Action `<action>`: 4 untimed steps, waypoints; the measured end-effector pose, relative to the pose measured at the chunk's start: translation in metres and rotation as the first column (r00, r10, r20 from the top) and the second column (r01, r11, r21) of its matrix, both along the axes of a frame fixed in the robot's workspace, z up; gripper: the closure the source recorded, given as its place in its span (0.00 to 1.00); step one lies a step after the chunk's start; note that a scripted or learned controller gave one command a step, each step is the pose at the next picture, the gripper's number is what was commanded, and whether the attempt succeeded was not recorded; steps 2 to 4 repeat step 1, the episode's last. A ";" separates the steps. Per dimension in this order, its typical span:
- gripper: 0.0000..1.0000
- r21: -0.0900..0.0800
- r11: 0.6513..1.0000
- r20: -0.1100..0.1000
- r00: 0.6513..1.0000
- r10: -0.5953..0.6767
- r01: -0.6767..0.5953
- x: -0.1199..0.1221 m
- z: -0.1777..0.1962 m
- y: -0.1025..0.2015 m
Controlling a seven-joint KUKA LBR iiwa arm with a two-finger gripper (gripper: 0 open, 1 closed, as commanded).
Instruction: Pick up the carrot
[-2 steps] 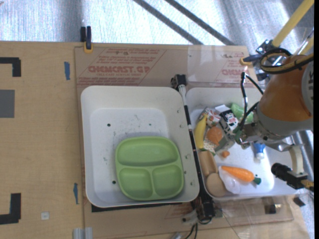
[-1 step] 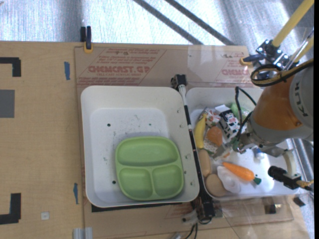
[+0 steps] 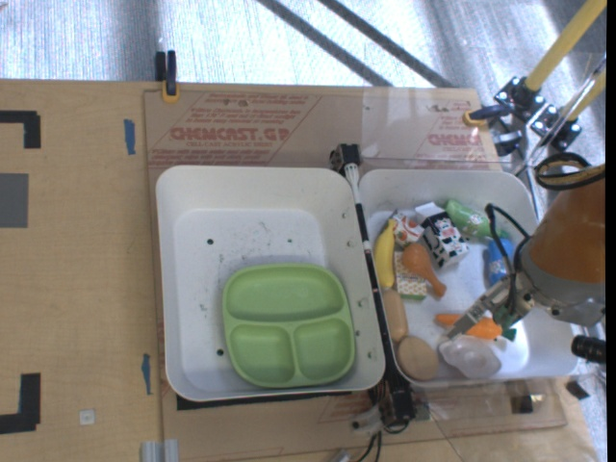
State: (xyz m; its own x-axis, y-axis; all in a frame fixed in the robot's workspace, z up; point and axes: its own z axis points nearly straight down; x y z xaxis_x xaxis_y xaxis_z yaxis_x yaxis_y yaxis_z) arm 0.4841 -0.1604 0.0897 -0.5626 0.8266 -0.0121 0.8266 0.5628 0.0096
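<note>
Carrot: a small orange carrot-shaped toy [image 3: 462, 323] lies in the right white bin [image 3: 539, 354], toward its near right part, tapered end pointing left toward the bin's middle.
Claw: the two-finger metal gripper [image 3: 474, 320] is down in the right bin, right at the carrot, its fingers [image 3: 483, 308] slanting toward the carrot's thick end; whether they are parted or closed on it cannot be told.
Arm: the grey arm with its orange band [image 3: 573, 239] comes in from the right and covers the bin's right side.
Close neighbours: a pale, translucent rounded object [image 3: 472, 356] sits just in front of the carrot, touching or nearly so; a tan egg-shaped object [image 3: 418, 356] lies to its left.
Further neighbours: a brown drumstick-shaped toy [image 3: 423, 266] lies beyond the carrot, a yellow banana [image 3: 385, 254] along the left wall, a black-and-white patterned item [image 3: 445, 240] and a green item [image 3: 466, 217] at the far end, a blue object [image 3: 498, 258] beside the arm.
Crowding: the translucent object and the gripper hem the carrot in on the near and right sides.
Left bin: the left white bin [image 3: 192, 200] holds a light green three-compartment plate [image 3: 287, 323], well apart from the carrot.
Bench: brown cardboard sheet [image 3: 77, 258] under both bins.
</note>
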 end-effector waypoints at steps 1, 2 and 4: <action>1.00 -0.008 1.000 0.017 1.000 -0.006 0.006 0.004 0.012 -0.002; 1.00 -0.008 1.000 0.017 1.000 -0.006 0.006 0.004 0.012 -0.002; 1.00 -0.008 1.000 0.017 1.000 -0.006 0.006 0.004 0.012 -0.002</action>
